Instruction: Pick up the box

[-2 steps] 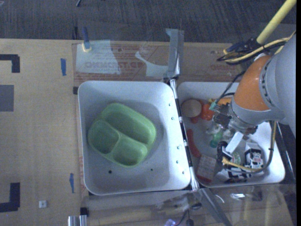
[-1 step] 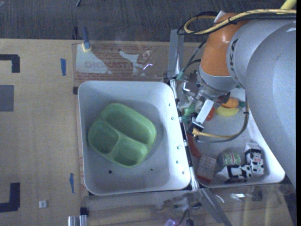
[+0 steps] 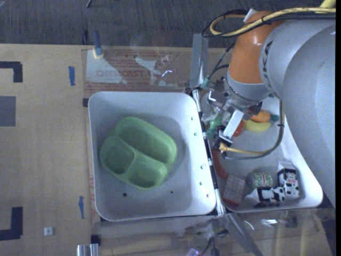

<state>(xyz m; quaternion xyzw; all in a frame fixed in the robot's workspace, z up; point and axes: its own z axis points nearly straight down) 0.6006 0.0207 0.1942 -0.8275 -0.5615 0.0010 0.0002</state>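
A small reddish-brown box (image 3: 233,190) lies flat near the front left corner of the right bin (image 3: 311,196). My gripper (image 3: 214,120) is down in that same bin, close to its left wall, well behind the box and apart from it. Around the gripper lie a green item (image 3: 212,126), a yellow banana-like piece (image 3: 259,126) and an orange piece (image 3: 262,116). The wrist covers much of that corner.
The left bin (image 3: 101,108) holds a green divided plate (image 3: 138,152). Beside the box stand a small can (image 3: 259,179) and a black-and-white patterned carton (image 3: 282,188). A red item (image 3: 219,165) lies along the right bin's left wall.
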